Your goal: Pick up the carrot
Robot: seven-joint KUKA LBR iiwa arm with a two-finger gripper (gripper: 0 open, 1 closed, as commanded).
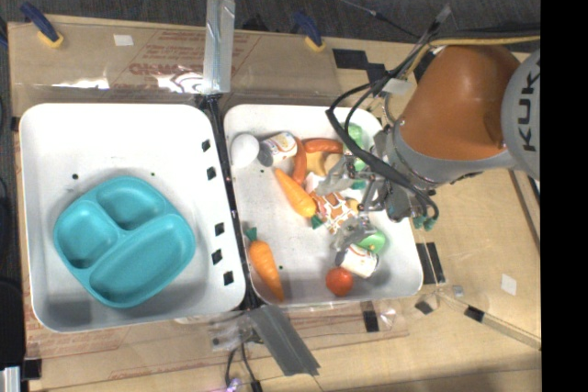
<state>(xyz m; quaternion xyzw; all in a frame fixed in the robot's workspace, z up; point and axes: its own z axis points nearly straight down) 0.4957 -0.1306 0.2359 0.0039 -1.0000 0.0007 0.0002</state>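
Two carrots lie in the right bin. One carrot lies aslant near the bin's middle, just left of my gripper. The other carrot rests by the front left corner, against the bin wall. My gripper hangs low over a cluster of toy food in the right half of this bin, below the orange wrist band. It is to the right of the middle carrot, and nothing shows as held in it. Cables and clutter hide its tip.
The left bin holds a teal divided plate. Around the gripper lie a white ball, a small bottle, a sausage, a red tomato and a green and white piece.
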